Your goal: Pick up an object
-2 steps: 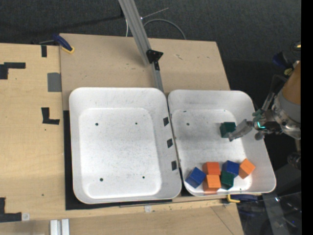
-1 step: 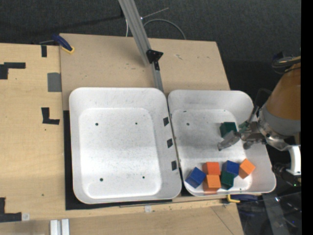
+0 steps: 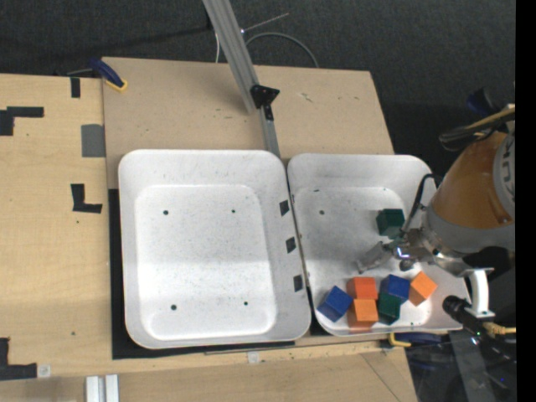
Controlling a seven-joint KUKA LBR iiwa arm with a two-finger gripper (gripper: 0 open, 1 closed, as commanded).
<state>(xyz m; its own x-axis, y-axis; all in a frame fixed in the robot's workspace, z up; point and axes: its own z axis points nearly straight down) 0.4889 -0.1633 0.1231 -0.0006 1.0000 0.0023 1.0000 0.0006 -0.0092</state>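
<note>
In the right bin (image 3: pixel 335 174), toward its near right corner, a cluster of small blocks is gathered: a blue block (image 3: pixel 335 302) at the cluster's left end, two orange blocks (image 3: pixel 364 288) stacked edge to edge just right of it, a second blue block (image 3: pixel 395 288) beside those, a dark green block (image 3: pixel 389 307) touching the near wall, and an orange block (image 3: pixel 423 286) lying tilted at the right end. A separate green block (image 3: pixel 389 221) is seen farther back, near the bin's right wall and well apart from the cluster. The gripper (image 3: pixel 381 256) is placed low over the bin floor between the lone green block and the cluster, and nothing is visibly held by it; whether its fingers are apart or together cannot be told. The arm (image 3: pixel 473 191) is extended in over the right wall. The left bin (image 3: pixel 134 174) lies alongside, its wall touching the right bin's.
</note>
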